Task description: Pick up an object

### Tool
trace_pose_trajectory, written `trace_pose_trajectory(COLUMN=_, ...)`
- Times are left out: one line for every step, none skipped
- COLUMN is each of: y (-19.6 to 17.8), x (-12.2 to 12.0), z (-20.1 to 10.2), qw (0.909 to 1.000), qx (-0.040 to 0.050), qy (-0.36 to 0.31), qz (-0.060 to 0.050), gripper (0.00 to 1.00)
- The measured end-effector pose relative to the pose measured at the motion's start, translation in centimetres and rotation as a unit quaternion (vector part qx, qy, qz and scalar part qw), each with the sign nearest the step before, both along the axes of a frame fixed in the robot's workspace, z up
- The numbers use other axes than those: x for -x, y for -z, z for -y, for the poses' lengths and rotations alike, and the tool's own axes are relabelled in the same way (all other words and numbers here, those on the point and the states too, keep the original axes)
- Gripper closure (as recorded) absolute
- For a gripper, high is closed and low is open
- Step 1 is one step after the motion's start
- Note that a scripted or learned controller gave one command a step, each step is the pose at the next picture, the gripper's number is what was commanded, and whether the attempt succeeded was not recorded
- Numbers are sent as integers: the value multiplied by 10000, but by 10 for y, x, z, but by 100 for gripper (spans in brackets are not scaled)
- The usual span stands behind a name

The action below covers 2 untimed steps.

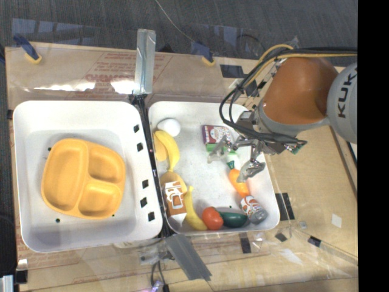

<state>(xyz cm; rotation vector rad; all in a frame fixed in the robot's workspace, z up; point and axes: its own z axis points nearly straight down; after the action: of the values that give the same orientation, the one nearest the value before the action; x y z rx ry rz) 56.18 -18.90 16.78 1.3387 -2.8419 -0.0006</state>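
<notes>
Bench (316,181) with two white bins side by side. The left bin (24,163) holds a yellow divided tray (82,176); the right bin (194,117) holds the loose items. The grey arm (298,93) reaches in from the right and hangs over the right bin's far-right part, its gripper (250,168) pointing down; whether the gripper is open or closed cannot be told. Directly below the gripper, touching or very nearly so, lies a small orange carrot-like object (239,182), the likeliest pick; its long axis runs roughly toward the near edge, slightly slanted. A banana (168,148), a dark packet (216,134), a white egg (169,127), a can (252,208) and a tomato (212,218) lie around it.
</notes>
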Motion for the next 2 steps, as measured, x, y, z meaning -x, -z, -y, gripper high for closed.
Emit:
trace_pose_trajectory(y=76, x=23, z=20, qw=9992, qx=-9, qy=-392, qz=1, gripper=0)
trace_pose_trajectory(y=65, x=21, z=17, qw=9991, qx=-12, qy=-432, qz=18, gripper=100)
